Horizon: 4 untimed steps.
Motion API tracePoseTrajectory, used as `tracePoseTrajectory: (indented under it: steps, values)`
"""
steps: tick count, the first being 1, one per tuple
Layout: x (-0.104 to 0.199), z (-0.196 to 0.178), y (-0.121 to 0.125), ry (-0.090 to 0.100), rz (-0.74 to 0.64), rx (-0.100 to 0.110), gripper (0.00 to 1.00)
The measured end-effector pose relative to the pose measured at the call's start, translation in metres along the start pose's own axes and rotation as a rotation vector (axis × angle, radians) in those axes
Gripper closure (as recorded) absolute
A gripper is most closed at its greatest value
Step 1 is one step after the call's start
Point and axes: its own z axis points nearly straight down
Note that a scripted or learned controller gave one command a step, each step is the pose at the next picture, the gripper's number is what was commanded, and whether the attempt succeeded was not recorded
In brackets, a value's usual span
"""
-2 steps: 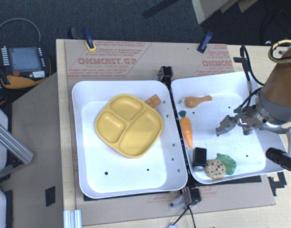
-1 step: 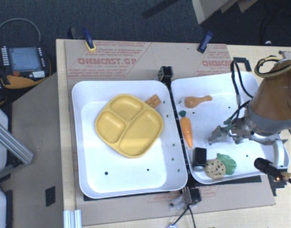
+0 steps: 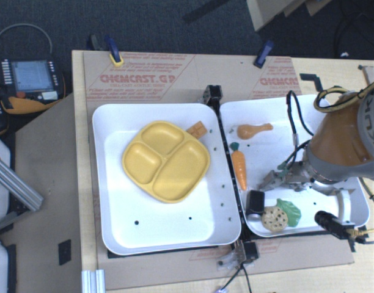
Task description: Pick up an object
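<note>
The right bin (image 3: 333,226) holds several small items. An orange carrot (image 3: 238,168) lies along its left wall, and a tan drumstick-shaped piece (image 3: 254,129) sits near its far side. At the near left are a black block (image 3: 255,201), a speckled cookie (image 3: 274,219) and a green leaf piece (image 3: 290,210). My gripper (image 3: 277,179) hangs low over the bin's middle, right of the carrot and just above the cookie and leaf. I see nothing held in it.
The left bin (image 3: 113,224) carries a yellow divided plate (image 3: 167,161), with a small brown block (image 3: 197,129) at its far right corner. A black divider (image 3: 222,151) runs between the bins. The arm's grey body (image 3: 343,145) covers the right bin's right side.
</note>
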Motion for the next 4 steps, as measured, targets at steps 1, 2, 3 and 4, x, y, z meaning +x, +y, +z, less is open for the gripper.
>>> tracePoseTrajectory:
  steps: [1, 2, 3, 4]
  values:
    - [0.0, -0.015, 0.003, -0.002, -0.002, -0.012, 1.0]
    - [0.002, -0.078, 0.002, -0.003, -0.004, -0.007, 1.0]
    - [0.001, -0.131, 0.004, -0.004, -0.004, -0.008, 1.0]
    - [0.001, -0.185, 0.005, -0.004, -0.004, -0.008, 1.0]
